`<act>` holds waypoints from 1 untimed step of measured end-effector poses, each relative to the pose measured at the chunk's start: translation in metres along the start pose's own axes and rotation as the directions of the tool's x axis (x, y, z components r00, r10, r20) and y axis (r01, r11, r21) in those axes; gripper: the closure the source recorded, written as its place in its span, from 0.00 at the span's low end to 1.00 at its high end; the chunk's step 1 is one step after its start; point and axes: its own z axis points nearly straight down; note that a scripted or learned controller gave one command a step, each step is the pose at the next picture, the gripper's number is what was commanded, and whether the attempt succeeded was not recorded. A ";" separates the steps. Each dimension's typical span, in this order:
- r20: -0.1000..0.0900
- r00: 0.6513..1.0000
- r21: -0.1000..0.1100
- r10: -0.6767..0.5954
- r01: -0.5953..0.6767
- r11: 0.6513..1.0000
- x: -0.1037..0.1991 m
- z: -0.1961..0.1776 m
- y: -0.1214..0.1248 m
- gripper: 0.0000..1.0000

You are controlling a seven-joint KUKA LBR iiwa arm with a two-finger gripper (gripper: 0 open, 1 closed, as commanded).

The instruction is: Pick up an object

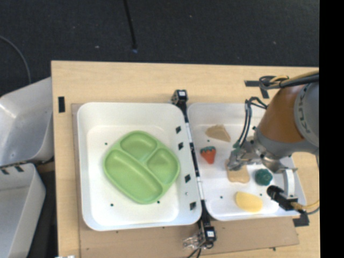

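The right bin (226, 208) holds several small items: a red strawberry-like piece (208, 154), a tan piece (218, 133) near the back, a beige piece (238, 176) in the middle, a dark green round piece (263, 177) and a yellow piece (249, 200) at the front. My gripper (236, 160) hangs low over the bin's middle, right above the beige piece and just right of the red piece. The arm's grey body and orange band (282, 114) cover the bin's right side.
The left bin (91, 198) contains a green divided plate (141, 166). Black clips (189, 160) line the seam between the two bins. A white object (21, 122) lies off the bench at the left.
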 end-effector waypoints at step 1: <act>-0.004 1.000 0.005 -0.004 0.004 1.000 -0.003 -0.046 -0.006 1.00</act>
